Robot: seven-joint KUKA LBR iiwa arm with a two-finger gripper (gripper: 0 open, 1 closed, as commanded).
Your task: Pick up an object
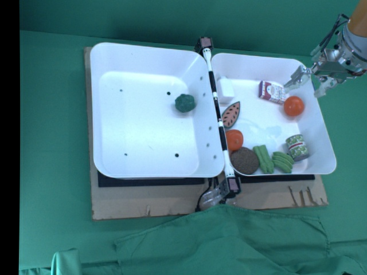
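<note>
**Claw poised over the right bin's far corner**

The claw hangs above the far right corner of the right-hand white bin, its two fingers spread apart with nothing between them. One fingertip reaches left toward the small red-and-white carton, the other points down near the bin's right rim. The grey arm with its orange band slants in from the upper right.

Just below the claw lies a round orange fruit, close to the carton. The carton's print is too small to read. Further toward the near edge sits a small tin with a green-and-red label, also unreadable, beside green pea pods and a brown round patty. A second orange ball rests next to the divider, with a watermelon slice and a white block beyond it.

The left-hand white bin holds a dark green broccoli-like lump near its right wall. Both bins stand on cardboard on the green-covered table.
</note>
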